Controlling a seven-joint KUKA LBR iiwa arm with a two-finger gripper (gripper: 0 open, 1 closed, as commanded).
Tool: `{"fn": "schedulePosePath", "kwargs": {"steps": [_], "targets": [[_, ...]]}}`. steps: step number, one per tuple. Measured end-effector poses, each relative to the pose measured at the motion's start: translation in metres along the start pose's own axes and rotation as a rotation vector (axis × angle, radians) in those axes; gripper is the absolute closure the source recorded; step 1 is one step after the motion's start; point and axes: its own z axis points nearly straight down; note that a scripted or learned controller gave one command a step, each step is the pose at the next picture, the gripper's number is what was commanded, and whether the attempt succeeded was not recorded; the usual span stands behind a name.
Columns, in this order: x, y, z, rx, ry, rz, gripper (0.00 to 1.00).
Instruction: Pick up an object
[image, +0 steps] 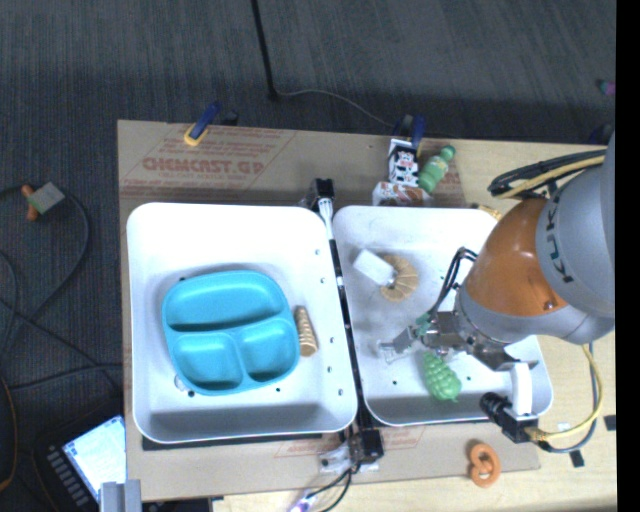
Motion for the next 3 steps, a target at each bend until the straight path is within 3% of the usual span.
{"fn": "schedulePosePath", "kwargs": {"steps": [1,2,3], "targets": [[0.007,0.068,-0.074,-0.002,-0.002,0.000,0.00],[-0.013,0.026,-0.219,-0.004,-0.003,0.001,0.00],[-0.059,0.000,-0.193,-0.001,-0.002,0.001,0.00]]}}
